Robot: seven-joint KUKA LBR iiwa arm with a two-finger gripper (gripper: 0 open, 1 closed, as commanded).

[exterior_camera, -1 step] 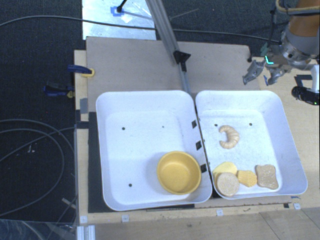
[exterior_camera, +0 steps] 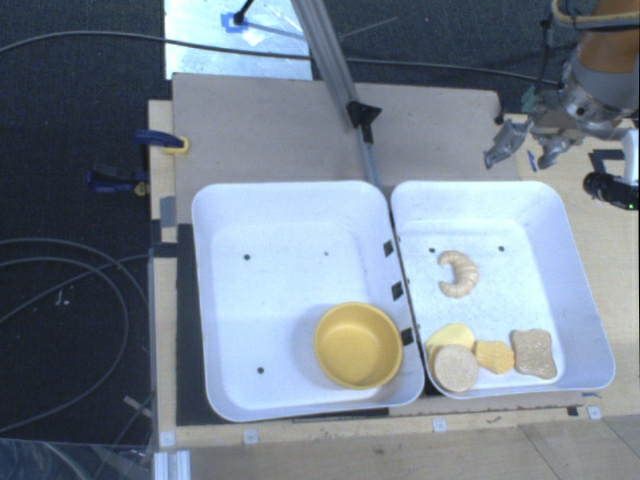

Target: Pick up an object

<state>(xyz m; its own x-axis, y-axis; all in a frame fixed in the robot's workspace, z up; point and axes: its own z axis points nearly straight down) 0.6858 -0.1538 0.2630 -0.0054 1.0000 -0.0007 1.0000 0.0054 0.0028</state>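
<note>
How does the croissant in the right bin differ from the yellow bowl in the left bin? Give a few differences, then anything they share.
The croissant is a pale tan crescent; the yellow bowl is round and bright yellow. The bowl looks clearly larger than the croissant. The croissant lies alone mid-bin, away from the walls, while the bowl sits near its bin's front right corner. The bowl is hollow and upright; the croissant is solid and lies flat. Both rest on white bin floors, apart from the gripper.

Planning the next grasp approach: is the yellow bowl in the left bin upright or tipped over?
Upright. The yellow bowl sits on the left bin's floor with its round rim and hollow interior facing the camera.
</note>
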